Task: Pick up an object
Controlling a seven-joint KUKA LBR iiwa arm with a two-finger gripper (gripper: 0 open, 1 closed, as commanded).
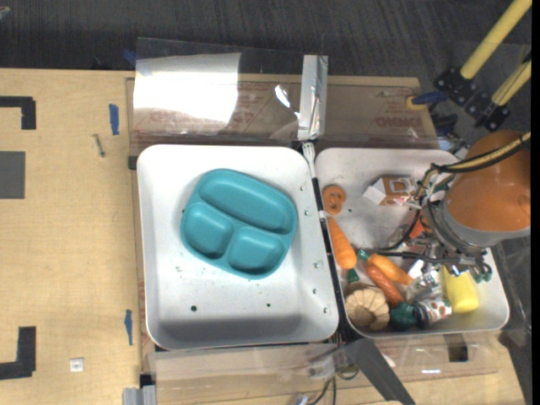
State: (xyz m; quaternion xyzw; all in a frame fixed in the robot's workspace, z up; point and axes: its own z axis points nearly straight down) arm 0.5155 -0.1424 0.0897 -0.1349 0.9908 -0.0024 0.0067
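The right bin (371, 163) holds several small objects. An orange carrot (341, 243) lies by its left wall, with a round orange piece (334, 197) above it. A red-orange piece (386, 272), a tan round item (366, 305), a dark green piece (403, 315), a small red-and-white item (435, 310) and a yellow block (461, 293) crowd the front. A white-and-orange packet (391, 188) lies at the back. My gripper (432, 264) hangs low over the right half of this bin, under the orange wrist band (494, 191), just above the front pile and left of the yellow block.
The left bin (160, 294) carries a teal divided plate (239, 222) in its middle. A clear plastic sheet and a metal strip (312, 95) stand behind the bins. Yellow-and-black bars (494, 36) cross the back right corner. Cables loop around the wrist.
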